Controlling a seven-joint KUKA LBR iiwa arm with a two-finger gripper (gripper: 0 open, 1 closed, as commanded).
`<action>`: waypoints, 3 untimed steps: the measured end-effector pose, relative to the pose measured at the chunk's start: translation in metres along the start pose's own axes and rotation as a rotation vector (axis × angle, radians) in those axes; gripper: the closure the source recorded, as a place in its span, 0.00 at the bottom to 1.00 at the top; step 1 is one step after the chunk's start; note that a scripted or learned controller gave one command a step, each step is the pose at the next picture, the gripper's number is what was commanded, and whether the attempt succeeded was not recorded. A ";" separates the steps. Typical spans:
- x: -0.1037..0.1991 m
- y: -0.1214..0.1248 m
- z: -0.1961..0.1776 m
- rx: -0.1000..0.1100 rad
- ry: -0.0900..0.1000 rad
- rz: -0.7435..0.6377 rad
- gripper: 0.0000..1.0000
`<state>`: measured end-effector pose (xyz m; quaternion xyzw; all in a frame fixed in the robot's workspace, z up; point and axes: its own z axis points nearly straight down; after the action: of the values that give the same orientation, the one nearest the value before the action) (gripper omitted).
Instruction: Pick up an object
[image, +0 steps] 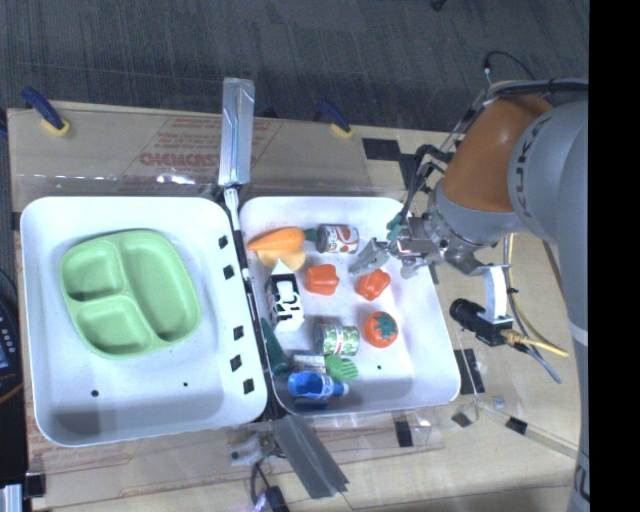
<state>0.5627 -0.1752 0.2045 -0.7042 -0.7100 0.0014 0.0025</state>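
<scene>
My gripper (375, 257) hangs over the upper right part of the right bin (432, 350), reaching in from the right. Just below it lies a small red toy (372, 286), and I cannot tell whether they touch. To its left are a red-labelled can (338, 239), an orange carrot-like piece (275, 241) and an orange-red pepper (321, 279). Lower down sit a tomato (380, 328), a second can (340, 340), a black-and-white box (285, 300), a green piece (341, 367) and a blue item (310, 388).
The left bin (50, 400) holds a green divided plate (127, 290). A metal divider strip (236, 130) runs up between the bins. The right bin's objects crowd its left and middle.
</scene>
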 end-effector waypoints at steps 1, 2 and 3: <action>-0.034 0.033 0.065 -0.002 -0.001 0.134 0.00; -0.026 0.030 0.113 -0.003 -0.001 0.153 0.00; -0.025 0.031 0.101 -0.004 0.000 0.148 1.00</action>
<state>0.5933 -0.2000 0.1030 -0.7548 -0.6560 0.0003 0.0011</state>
